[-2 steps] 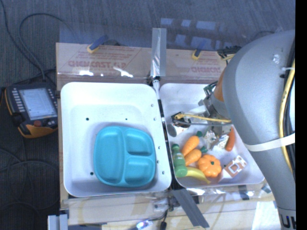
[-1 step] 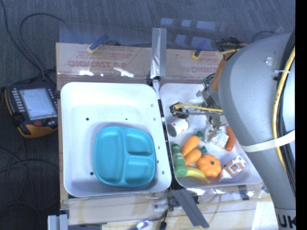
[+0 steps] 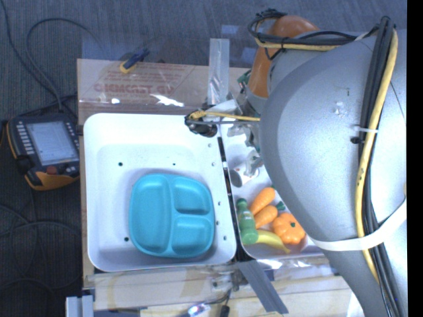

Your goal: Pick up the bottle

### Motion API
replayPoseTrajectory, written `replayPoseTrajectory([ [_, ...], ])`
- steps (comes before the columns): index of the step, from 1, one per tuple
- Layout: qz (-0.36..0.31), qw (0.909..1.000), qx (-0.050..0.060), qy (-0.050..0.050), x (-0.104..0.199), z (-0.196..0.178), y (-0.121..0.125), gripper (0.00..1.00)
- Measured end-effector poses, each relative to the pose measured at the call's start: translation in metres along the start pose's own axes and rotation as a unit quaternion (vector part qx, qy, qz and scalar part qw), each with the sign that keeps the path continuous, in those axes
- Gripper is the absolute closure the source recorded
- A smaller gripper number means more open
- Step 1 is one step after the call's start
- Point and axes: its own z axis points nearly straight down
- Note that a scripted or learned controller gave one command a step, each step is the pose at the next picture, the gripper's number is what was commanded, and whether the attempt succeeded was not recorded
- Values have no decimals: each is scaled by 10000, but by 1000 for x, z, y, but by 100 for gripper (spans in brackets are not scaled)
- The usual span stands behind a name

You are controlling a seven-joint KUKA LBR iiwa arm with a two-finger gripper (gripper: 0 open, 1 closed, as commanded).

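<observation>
Reaching arm: the grey arm comes in from the right and covers most of the right bin.
Gripper: its metal parts show at the arm's left edge, over the upper part of the right bin, just beside the wall between the bins; whether it is wide, narrow or holding anything cannot be told.
Bottle: the green bottle lies in the right bin, close to the dividing wall, below the gripper and apart from it.
Neighbours: two carrots, a banana and a small orange pumpkin crowd just right of the bottle.
Left bin: holds a blue divided plate.
Floor: a pendant lies left of the bench.
</observation>
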Motion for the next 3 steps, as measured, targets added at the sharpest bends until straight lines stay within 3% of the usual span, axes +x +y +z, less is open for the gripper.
replayPoseTrajectory([
  [1,96,10000,-1,-3,23,0,-19,0],
  [2,101,9999,0,-33,22,-7,-18,100],
  [3,72,10000,-12,0,14,-73,-72,100],
])
